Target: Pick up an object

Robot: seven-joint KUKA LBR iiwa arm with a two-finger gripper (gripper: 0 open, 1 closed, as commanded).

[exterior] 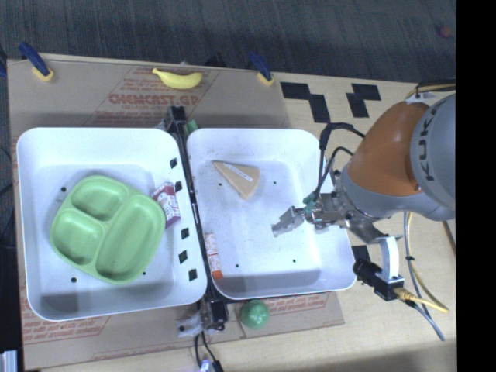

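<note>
- Green ball [253, 314]: on the bench at the near edge, just outside the right bin's front rim, near the clamp between the two bins.
- Left bin [31, 208]: shallow, white, on brown cardboard. Holds a green divided tray [107, 227] with three compartments, lying flat toward the bin's left and centre.
- Small red-and-white packet [168, 203]: in the left bin, touching the green tray's right edge, close to the wall shared with the other bin.
- Right bin [256, 277]: shallow, white, its floor speckled.
- Gripper [284, 222]: reaching in from the right over the right side of the right bin, low above the floor. Its fingers look slightly parted with nothing between them.
- Arm [403, 165]: grey with an orange band above the wrist, over the right bin's right rim, cables hanging beside it.
- Tan wedge-shaped block [239, 178]: the one thing lying in the right bin, flat on the floor in the far half, left of and beyond the gripper, apart from it.
- Yellow banana-shaped toy [177, 77]: on the cardboard beyond the bins.
- Blue clamps [36, 60]: at the cardboard's far corners, with yellow tips.
</note>
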